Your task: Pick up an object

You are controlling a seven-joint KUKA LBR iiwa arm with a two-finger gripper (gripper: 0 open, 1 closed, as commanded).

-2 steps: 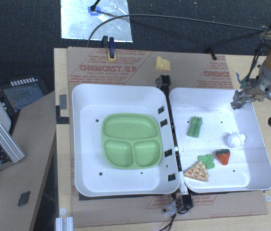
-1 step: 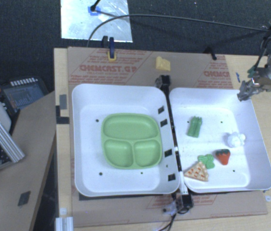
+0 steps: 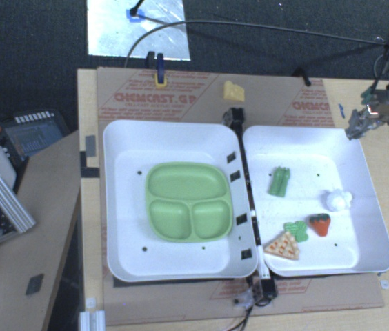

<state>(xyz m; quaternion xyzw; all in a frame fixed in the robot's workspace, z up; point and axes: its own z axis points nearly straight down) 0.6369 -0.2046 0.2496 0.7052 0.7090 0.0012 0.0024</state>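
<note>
Pizza slice (image 3: 282,246) points left-down; green block (image 3: 279,182) stands lengthwise; tool (image 3: 357,125) grip perhaps unreadable.

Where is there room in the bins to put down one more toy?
Right bin: bare floor at the back, beyond the green block. It's crowded at the front around the strawberry, pizza slice and white ball. In the left bin, the green tray's three compartments are bare.

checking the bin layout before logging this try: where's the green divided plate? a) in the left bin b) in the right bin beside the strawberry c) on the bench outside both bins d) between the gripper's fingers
a: the green divided plate lies flat in the left bin, while the strawberry and other small items sit in the right bin.
</note>
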